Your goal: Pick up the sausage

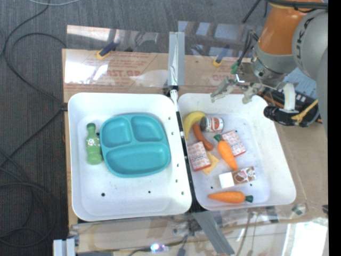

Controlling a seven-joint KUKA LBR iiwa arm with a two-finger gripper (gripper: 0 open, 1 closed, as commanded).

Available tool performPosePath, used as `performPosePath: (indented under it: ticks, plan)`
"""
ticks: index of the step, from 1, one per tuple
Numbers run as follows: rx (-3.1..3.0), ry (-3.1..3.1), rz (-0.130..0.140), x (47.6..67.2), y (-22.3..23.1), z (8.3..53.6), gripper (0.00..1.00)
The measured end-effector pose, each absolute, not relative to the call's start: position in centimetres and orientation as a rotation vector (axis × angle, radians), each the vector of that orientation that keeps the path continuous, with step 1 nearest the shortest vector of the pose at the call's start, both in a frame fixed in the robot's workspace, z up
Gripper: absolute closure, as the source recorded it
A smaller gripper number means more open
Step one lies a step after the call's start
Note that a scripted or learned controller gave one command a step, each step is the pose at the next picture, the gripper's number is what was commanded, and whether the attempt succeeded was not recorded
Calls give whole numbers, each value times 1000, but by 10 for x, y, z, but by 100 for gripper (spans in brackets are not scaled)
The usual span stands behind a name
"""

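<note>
The sausage (201, 136) is a short reddish-brown link lying slantwise in the right bin (277, 159), between a yellow banana (192, 120) and a small can (213, 124). My gripper (233, 90) hangs above the right bin's far rim, up and to the right of the sausage and well apart from it. Its two fingers (220, 92) are spread wide, open, with nothing between them.
The right bin also holds two carrots (227, 154), red snack packets (197, 156), a cheese wedge (212, 163) and a small carton (243, 176). In the left bin (80, 196) sit a teal divided plate (136, 144) and a green bottle (93, 144).
</note>
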State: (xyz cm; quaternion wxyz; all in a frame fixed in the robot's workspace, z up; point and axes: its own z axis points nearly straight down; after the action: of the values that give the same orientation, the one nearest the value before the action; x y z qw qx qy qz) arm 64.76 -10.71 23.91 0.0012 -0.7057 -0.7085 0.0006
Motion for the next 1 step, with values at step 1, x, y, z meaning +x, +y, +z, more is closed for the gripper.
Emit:
performPosePath:
  ticks: [1]
  plan:
    - [-2320,-2114,6,601,-51,182,0]
